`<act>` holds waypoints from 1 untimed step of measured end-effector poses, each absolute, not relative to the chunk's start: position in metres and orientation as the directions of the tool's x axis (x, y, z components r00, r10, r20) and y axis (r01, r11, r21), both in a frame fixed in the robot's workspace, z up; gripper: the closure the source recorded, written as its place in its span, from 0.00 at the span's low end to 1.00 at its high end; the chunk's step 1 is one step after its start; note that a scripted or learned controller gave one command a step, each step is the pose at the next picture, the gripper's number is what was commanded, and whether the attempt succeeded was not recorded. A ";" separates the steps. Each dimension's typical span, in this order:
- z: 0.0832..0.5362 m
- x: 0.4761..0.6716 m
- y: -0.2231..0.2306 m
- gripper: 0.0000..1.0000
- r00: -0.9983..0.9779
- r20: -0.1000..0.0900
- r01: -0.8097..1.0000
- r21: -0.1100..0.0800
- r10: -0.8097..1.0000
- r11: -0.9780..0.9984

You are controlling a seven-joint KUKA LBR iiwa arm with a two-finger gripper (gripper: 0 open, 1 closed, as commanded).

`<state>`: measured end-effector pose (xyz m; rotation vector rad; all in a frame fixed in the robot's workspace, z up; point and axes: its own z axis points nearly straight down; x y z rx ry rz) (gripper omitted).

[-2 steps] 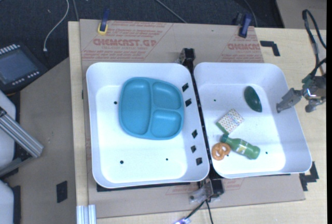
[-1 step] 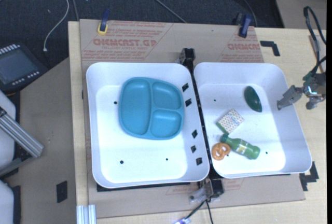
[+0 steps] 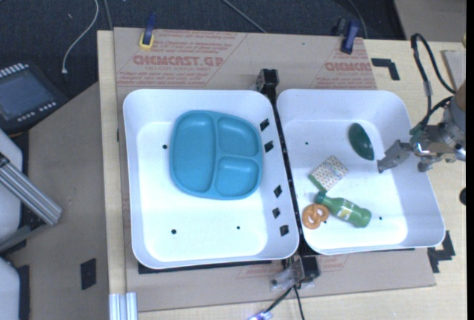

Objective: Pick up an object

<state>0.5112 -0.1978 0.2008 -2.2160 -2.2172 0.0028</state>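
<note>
Starting far out to the gripper's left, I see the blue divided plate (image 3: 217, 155) lying flat in the left bin (image 3: 141, 185), well apart from the gripper and across the divider between the two bins. Moving in, the right bin (image 3: 422, 215) holds four small things. Lowest and furthest left of them is an orange pretzel-shaped ring (image 3: 315, 217), touching the neck end of a green bottle (image 3: 345, 211) that lies on its side, below and to the left of the gripper. Just above the bottle sits a small checkered packet (image 3: 329, 172), tilted. Nearer still, a dark green rounded object (image 3: 361, 141) rests on the bin floor, just left of the gripper and slightly above it. The gripper (image 3: 404, 155) itself hangs at the bin's right side, nothing between its fingers, though I cannot tell from here whether they are spread or closed.
</note>
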 end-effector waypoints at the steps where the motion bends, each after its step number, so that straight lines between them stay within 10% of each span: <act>1: 0.157 0.512 -0.202 0.00 0.000 0.003 1.000 -0.006 1.000 0.000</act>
